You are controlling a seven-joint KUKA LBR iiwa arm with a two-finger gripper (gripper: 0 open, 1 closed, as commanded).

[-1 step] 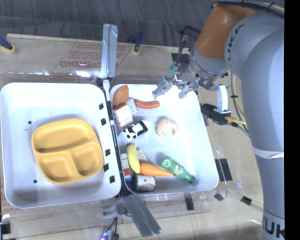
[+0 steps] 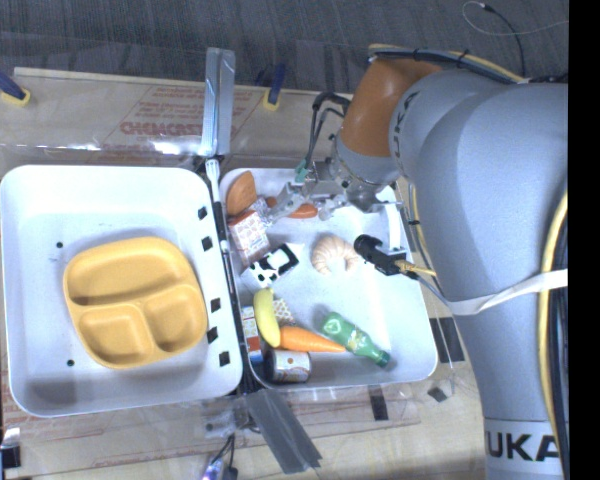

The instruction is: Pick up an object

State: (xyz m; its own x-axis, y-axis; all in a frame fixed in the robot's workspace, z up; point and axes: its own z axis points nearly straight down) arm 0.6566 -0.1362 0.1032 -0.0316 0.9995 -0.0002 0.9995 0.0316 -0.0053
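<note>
While the grey arm [image 2: 480, 188] reaches in from the right of the frame, its gripper [image 2: 315, 193] sits low at the upper edge of the right bin [image 2: 410, 338]; whether the fingers are parted or closed cannot be told. Right beside it lie a brown oval object [image 2: 240, 192] and an orange piece [image 2: 302, 209]. Lower in that bin rest a shell [image 2: 335, 253], banana [image 2: 267, 318], carrot [image 2: 310, 341] and green bottle [image 2: 355, 338]. At frame left, the left bin [image 2: 40, 198] holds a yellow divided tray [image 2: 135, 298]. Both bins stand on a pale wooden surface [image 2: 110, 108], with dark carpet [image 2: 130, 8] beyond.
</note>
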